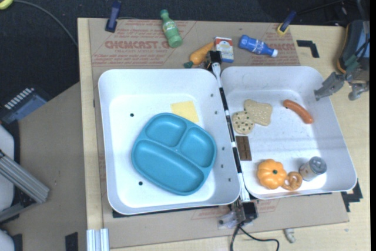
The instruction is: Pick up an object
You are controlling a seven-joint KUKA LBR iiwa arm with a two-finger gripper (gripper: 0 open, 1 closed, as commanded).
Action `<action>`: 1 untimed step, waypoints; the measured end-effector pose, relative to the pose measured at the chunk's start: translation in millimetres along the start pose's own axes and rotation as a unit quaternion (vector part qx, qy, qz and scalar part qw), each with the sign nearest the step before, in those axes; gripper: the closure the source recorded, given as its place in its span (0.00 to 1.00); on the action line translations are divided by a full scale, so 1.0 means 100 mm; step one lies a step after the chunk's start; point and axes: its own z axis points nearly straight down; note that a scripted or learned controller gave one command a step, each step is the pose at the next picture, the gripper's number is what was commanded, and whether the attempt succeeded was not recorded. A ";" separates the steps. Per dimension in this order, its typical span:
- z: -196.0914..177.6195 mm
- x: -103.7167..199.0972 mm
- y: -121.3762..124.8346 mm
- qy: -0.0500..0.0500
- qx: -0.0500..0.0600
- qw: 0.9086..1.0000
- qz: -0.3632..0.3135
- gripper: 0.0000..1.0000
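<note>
Gripper: we see the gripper (341, 86) at the 3 o'clock edge of the view, over the outer rim of the right bin; its fingers look spread, one grey finger (326, 87) pointing toward 9 o'clock, and nothing sits between them
Right bin: we find the right bin (335, 144) holding the loose items; a sausage (298, 110) lies toward 1 o'clock, near the gripper but apart from it
Crackers: a pale bread slice (259, 111) touches a round speckled cookie (241, 122) at the bin's 10 o'clock, beside the divider
Front corner: at 5 o'clock we see an orange pumpkin (271, 174), a pretzel (292, 180) touching it, and a small grey can (312, 167) just beside the pretzel
Left bin: the left bin (117, 126) carries a blue divided plate (173, 153); a yellow cheese slice (185, 110) lies at the plate's 12 o'clock, touching its rim
Bench: beyond the bins at 12 o'clock we note a green bottle (171, 29), a carrot (201, 53), a small carton (224, 49) and a blue bottle (257, 46)
</note>
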 end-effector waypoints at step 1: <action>0.96 -0.02 0.57 0.001 0.002 1.000 -0.001 0.00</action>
